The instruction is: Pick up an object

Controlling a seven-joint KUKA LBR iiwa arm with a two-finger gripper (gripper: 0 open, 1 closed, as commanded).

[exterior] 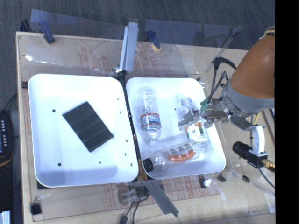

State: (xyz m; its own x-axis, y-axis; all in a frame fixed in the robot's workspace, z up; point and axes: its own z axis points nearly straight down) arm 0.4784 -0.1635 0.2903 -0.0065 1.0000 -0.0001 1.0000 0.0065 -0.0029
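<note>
Jaws: state unreadable to you. Gripper (198, 120) over right bin (216, 158); clear bottles (150, 118) may slip, being round.

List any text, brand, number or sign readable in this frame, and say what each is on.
No text is legible.
Upright-lying clear bottle: blue-and-red label, print too blurred to read.
Bottle at the right bin's front: orange label, unreadable.
Small white-and-green item by the end effector: markings too small.
Dark flat pad in the left bin: no print visible.
</note>
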